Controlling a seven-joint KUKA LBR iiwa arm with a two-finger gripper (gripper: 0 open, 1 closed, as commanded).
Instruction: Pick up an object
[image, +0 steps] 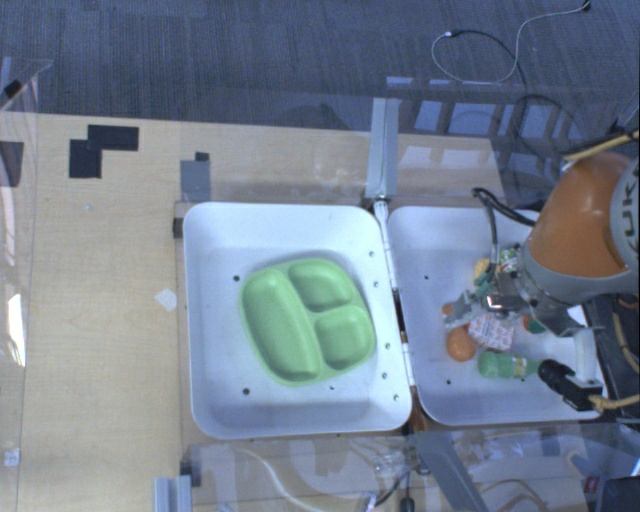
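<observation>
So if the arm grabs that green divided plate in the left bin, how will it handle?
The green divided plate looks like moulded plastic, so probably stiff and fairly light. It lies flat and wide in the left bin, so it should slide rather than roll. Its low rounded rim likely gives the end effector little to pinch.

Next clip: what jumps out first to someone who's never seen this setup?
The pale green divided tray dominates, sitting alone in the left bin. Next comes the arm's orange band, reaching in over the right bin, where the end effector hangs above a small clutter including an orange ball and a green item.
</observation>
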